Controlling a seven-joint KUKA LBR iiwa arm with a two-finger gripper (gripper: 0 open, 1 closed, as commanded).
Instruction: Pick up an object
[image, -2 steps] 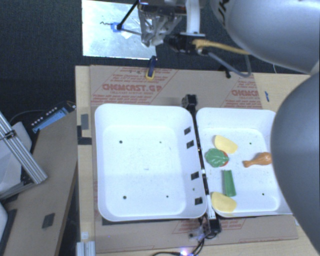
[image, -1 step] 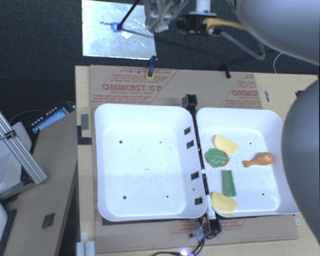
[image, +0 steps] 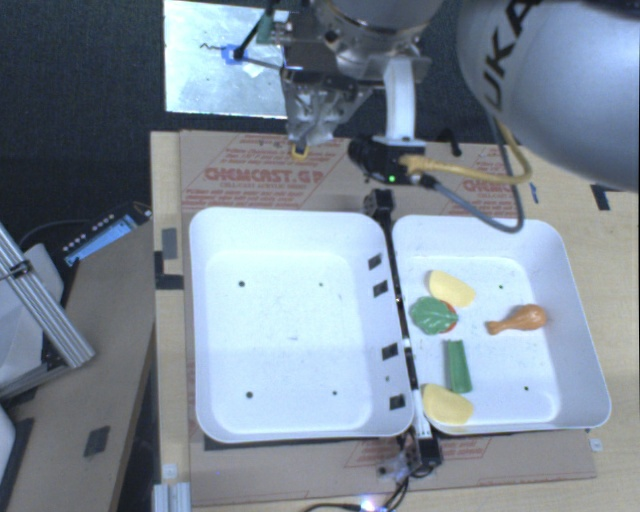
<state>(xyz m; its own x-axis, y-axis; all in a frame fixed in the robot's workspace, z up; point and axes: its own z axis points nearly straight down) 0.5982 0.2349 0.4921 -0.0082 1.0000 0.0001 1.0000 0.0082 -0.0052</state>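
At the near edge, a tan counter (image: 110, 400) carries a brown cardboard sheet (image: 270, 165) with red printing, and on that sheet two shallow white bins sit side by side, joined along the middle by a dark strip with clips. The left bin (image: 290, 320) shows a bare floor with a few small dark dots. The right bin (image: 570, 300) holds the toys: nearest, a pale yellow piece (image: 447, 404) by its front left corner; just beyond it a green stick (image: 457, 365) lying roughly front to back; then a round green leaf-like piece (image: 433, 316) close to the dividing strip, touching a second yellow piece (image: 452, 289) behind it. To the right of these, apart from them, lies an orange drumstick (image: 518, 319).

At the far left stand an angled metal rail (image: 40, 310) and a dark floor. Beyond the bins, a shiny metal plate (image: 215, 55) lies on the dark floor.

The pincer (image: 300, 140) hangs at the far side, above the cardboard past the left bin's back rim, well apart from every toy. Whether its fingers are spread or pressed together cannot be told, and nothing shows between them. A yellow cable (image: 470, 170) runs from the arm.
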